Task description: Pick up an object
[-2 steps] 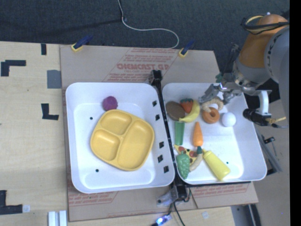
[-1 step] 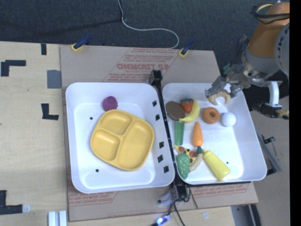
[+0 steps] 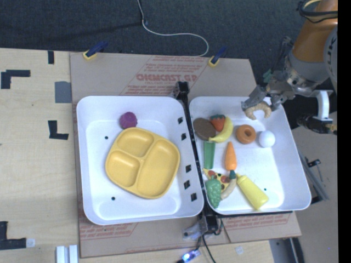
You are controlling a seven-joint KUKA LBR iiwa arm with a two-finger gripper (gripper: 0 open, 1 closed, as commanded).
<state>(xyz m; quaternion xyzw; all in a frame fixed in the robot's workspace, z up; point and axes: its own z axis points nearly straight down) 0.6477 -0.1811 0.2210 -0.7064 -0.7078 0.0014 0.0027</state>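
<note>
Nearest you, the yellow bottle (image 3: 252,192) lies by the right bin's (image 3: 293,163) front edge, with bare floor beyond the white ball (image 3: 266,139). At the far rim, your claw (image 3: 258,107) pinches a beige ring-shaped piece (image 3: 259,110).

Pale curved toy piece (image 3: 259,110) between jaws, over right bin's far corner.
</note>
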